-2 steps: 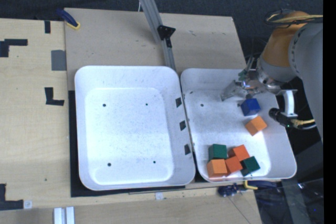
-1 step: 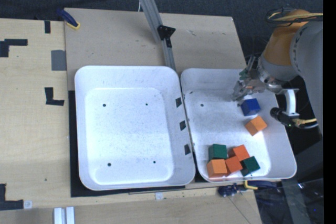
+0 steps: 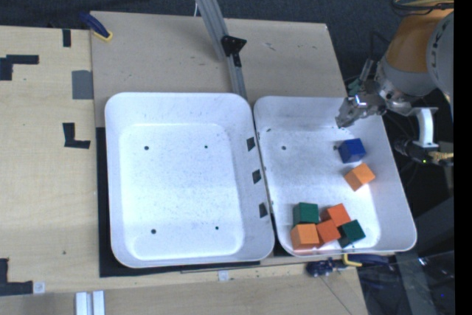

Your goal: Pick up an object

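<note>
The grey arm reaches in from the right, its pincer hanging over the far edge of the right bin; whether it is wide or narrow I cannot tell. A blue cube lies just beside it in the bin, an orange cube nearer the camera.

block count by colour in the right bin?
Blue block: 1
Orange blocks: 4
Green blocks: 2
Total: 7, all in the right bin. Some in the pile overlap, so the orange count is my best reading.
</note>
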Tool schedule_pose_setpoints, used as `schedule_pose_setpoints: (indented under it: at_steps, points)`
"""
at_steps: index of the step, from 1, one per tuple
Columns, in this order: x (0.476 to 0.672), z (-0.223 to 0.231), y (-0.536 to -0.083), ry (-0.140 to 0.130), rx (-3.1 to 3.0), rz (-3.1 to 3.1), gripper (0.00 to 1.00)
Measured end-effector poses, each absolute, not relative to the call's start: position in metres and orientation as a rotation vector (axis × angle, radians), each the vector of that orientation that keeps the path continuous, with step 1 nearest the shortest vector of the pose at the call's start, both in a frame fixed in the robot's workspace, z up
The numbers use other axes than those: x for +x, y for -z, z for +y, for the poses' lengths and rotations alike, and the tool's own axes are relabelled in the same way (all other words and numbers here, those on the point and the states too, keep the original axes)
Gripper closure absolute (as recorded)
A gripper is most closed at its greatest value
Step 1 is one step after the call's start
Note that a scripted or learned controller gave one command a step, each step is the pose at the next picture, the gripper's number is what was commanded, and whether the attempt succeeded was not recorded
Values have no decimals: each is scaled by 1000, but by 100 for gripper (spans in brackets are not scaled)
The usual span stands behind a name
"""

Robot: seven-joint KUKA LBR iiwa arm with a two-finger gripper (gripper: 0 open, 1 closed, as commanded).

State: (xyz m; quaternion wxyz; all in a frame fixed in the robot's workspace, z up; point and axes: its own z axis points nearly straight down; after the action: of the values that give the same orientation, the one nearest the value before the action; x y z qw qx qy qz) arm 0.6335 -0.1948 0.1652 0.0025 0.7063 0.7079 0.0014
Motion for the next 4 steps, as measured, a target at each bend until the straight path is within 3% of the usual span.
schedule_pose_setpoints:
  at_steps: [1,3,4]
  points:
    - [635,-195,-219,-4,2216,2221,100]
    - [616,-91,-238,-1,2215,2231,100]
    - [603,-42,-226,3,2217,2231,100]
